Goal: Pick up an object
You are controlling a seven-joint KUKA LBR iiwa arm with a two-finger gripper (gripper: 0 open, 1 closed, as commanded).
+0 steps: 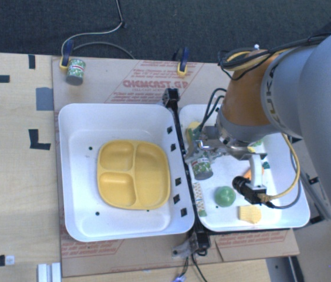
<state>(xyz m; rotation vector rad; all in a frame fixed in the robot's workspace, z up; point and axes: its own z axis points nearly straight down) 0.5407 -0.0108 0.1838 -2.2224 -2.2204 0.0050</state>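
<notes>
Bench: cardboard sheet [148, 84] under two white bins.
Gripper [202, 157]: low in right bin [289, 216], by the divider; opening cannot be judged, grasp unconfirmed.
Small can [202, 169]: directly beneath, likely target.
Nearby: green ball [225, 196], yellow wedge [248, 215].
Left bin [71, 157]: yellow divided plate [134, 174].

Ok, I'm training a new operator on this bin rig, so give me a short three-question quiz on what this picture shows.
1. True or false: the yellow divided tray lies in the left bin.
2. Which lies nearest the right bin's front edge? A. green ball B. yellow wedge C. orange stick
3. What small thing stands outside both bins, by the clamp at the cardboard's far left corner?

Key: 1 true; 2 B; 3 a small can.
</notes>
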